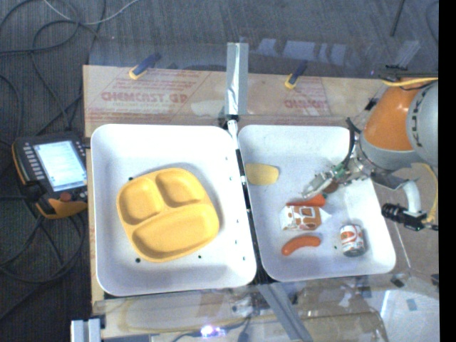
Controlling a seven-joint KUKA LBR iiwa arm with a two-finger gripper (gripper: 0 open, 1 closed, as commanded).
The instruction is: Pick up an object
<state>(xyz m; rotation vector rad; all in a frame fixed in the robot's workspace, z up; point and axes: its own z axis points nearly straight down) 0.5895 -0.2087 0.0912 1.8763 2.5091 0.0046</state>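
Over the right bin's middle, the gripper hovers near the carton; whether its fingers are spread I cannot tell. Crowded neighbours, the sausage and can, could spoil a grasp.

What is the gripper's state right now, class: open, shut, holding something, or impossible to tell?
Gripper: cannot be told; it sits low in the right bin, just above the white carton.
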